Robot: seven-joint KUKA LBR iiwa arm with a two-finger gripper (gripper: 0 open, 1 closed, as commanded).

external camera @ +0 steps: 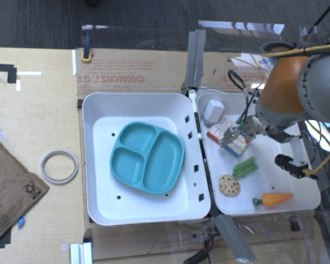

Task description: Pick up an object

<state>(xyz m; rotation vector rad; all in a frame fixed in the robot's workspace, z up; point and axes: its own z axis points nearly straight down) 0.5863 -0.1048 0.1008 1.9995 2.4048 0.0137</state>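
My gripper (234,138) is low in the right bin (308,202), reaching in from the right. It sits right over a small colourful box (239,146) beside a red and white packet (220,128). Whether the box is held cannot be seen. A white cup-like object (213,110) lies at the back left of this bin. Toward the front are a green bean pod (244,167), a round cookie (229,185) and an orange carrot (275,199).
The left bin (99,202) holds a teal divided plate (147,157). A tape ring (59,166) and a brown cardboard box (8,194) lie on the bench to the left. A black cable end (289,165) hangs over the right bin's right side.
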